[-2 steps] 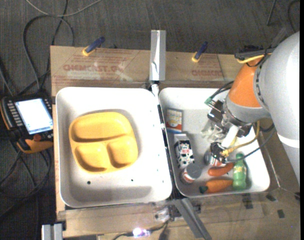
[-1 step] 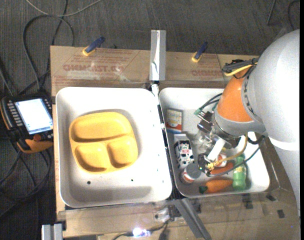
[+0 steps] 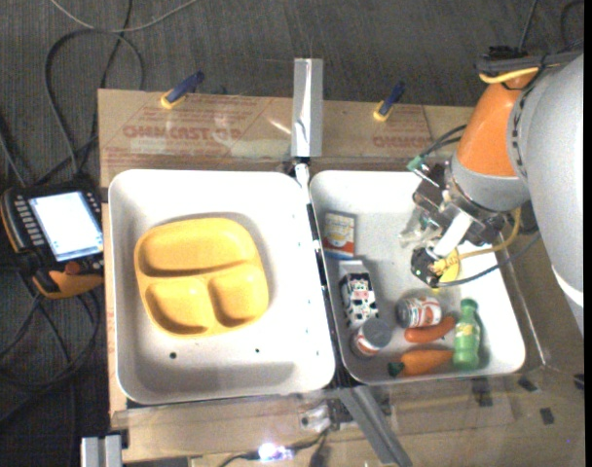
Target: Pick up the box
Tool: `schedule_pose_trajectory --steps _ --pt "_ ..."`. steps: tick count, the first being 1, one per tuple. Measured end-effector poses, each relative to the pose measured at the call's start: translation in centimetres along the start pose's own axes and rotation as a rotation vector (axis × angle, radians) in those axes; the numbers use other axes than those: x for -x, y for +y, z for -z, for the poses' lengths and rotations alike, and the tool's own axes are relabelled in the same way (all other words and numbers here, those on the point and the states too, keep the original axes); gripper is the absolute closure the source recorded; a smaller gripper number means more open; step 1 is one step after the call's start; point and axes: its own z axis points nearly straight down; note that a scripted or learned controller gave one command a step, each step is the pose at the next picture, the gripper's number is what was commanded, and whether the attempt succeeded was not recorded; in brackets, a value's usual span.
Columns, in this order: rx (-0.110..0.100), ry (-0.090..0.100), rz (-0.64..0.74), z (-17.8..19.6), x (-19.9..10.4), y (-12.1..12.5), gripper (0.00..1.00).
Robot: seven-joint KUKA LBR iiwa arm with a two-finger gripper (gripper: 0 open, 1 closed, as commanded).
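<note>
**Camera view, from above.** The surface [image 3: 228,129] carries two white bins side by side.

- **Left bin:** the left bin [image 3: 130,358] holds a yellow divided tray [image 3: 203,272], lying near its middle.
- **Right bin, left wall:** in the right bin [image 3: 515,353], the box [image 3: 339,233], orange and white, sits by the left wall in the far half, apart from the other things. Nearer the front along the same wall lies a small black-and-white patterned packet [image 3: 358,297]. Just beyond it, toward the front edge, is a grey round lid [image 3: 376,334].
- **Right bin, front edge:** a carrot [image 3: 425,361], a red sausage [image 3: 432,331] and a red-and-white can [image 3: 418,311] lie close together. A green bottle [image 3: 465,334] stands beside them, toward the front right corner.
- **Arm:** the arm [image 3: 491,154] enters from the right. Its claw [image 3: 423,224] hangs over the right half of this bin, well apart from the box. Whether the claw is open or closed cannot be told.
</note>
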Motion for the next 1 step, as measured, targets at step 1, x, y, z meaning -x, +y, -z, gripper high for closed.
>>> schedule_pose_trajectory --steps 1 --pt "-0.002 0.000 0.041 0.83 7.98 1.09 1.00"
